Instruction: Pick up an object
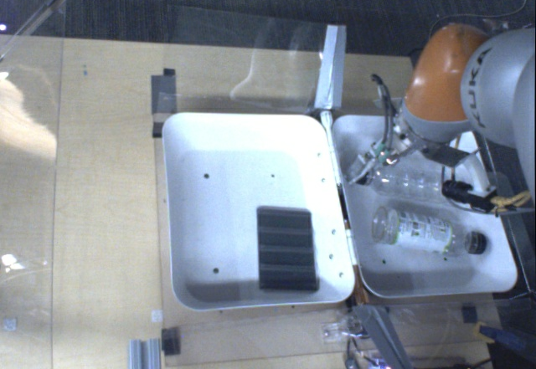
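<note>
A clear plastic bottle (416, 230) with a pale label and a dark cap lies on its side in the right bin (435, 279). A second, fainter clear plastic item (410, 184) lies just behind it. A black ribbed block (286, 248) rests flat in the left bin (197, 192), toward its front right. My gripper (370, 166) reaches down into the back left part of the right bin, beside the faint clear item and behind the labelled bottle. The wrist and cables hide much of it. Nothing shows held in it.
The grey arm with its orange band (444, 74) hangs over the back of the right bin. A dividing wall (342, 200) separates the two bins. A metal bracket (331, 74) stands behind them. Cables and clamps (368, 342) sit at the bench's front edge.
</note>
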